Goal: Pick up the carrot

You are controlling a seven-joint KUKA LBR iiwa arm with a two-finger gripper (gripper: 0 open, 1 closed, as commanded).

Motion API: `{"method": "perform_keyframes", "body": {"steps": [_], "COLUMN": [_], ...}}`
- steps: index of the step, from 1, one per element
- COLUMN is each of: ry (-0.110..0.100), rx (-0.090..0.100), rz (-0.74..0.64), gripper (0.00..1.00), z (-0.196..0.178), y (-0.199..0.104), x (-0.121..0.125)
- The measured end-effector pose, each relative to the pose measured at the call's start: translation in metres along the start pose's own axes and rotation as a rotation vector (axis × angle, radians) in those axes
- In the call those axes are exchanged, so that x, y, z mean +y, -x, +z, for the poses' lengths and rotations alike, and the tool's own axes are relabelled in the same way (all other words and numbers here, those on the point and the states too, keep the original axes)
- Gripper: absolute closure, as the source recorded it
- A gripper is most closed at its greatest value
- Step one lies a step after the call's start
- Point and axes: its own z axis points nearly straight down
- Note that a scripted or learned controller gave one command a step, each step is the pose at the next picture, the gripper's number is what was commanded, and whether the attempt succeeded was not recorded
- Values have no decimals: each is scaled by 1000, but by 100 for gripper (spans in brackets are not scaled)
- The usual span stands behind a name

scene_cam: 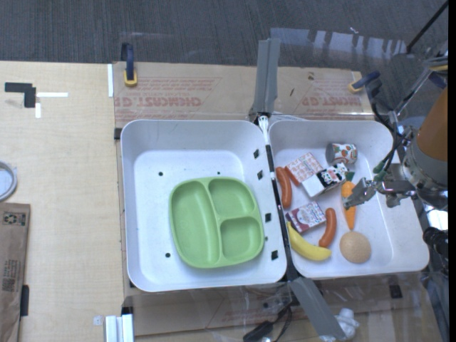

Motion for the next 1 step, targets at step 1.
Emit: {"method": "perform_keyframes", "body": {"steps": [1], "ry": [1], "rx": [0], "rz": [262], "gripper": [0], "z": [121], "y": [27], "x": [61]}}
